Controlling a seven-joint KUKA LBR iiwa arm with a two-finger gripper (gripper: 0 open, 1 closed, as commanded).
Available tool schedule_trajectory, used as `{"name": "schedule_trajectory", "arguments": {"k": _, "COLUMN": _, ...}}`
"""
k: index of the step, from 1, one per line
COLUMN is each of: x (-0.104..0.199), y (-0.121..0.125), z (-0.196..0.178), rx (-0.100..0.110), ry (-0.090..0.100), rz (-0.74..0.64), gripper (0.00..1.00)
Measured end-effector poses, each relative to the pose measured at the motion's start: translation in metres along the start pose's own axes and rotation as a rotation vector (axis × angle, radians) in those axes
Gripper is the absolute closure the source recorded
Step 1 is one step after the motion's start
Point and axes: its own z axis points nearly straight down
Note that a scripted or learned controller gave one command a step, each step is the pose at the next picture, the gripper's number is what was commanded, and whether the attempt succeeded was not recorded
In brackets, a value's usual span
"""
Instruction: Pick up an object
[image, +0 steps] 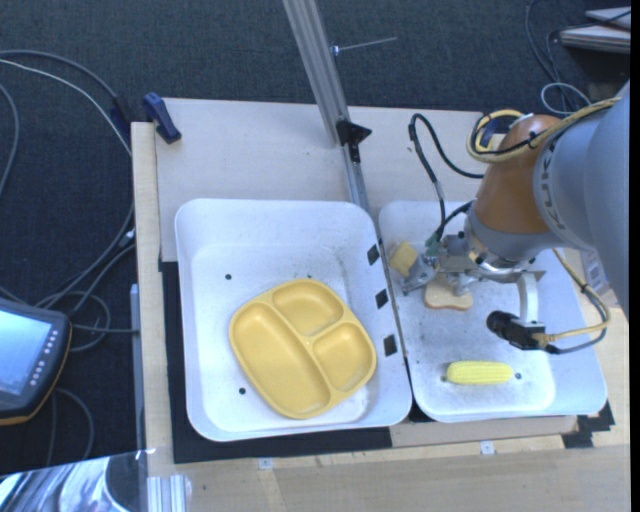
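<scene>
My gripper (441, 274) is low in the right bin (570, 385), near its left wall, under the grey arm and orange wrist band. Directly below it lies a tan slice of toast (448, 297), partly covered by the gripper. A pale yellow chunk (403, 259) rests just to the gripper's left, against the bin's left wall. An ear of yellow corn (479, 373) lies on its side near the front of the right bin. The wrist hides the fingertips.
A yellow three-compartment plate (302, 345) sits in the left bin (200, 300). A metal pole (330, 90) slants up from between the bins. Black cables (520, 330) hang off the arm over the right bin. A blue clamp (160, 117) lies at the bench's back left corner.
</scene>
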Motion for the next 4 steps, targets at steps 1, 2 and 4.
{"name": "schedule_trajectory", "arguments": {"k": 1, "x": 0.000, "y": 0.001, "z": -0.012, "rx": -0.005, "ry": 0.000, "rz": -0.001, "gripper": 1.00}}
{"name": "schedule_trajectory", "arguments": {"k": 2, "x": -0.001, "y": 0.012, "z": -0.072, "rx": -0.005, "ry": -0.001, "rz": -0.001, "gripper": 1.00}}
{"name": "schedule_trajectory", "arguments": {"k": 4, "x": -0.002, "y": 0.005, "z": -0.144, "rx": -0.001, "ry": -0.001, "rz": -0.001, "gripper": 1.00}}
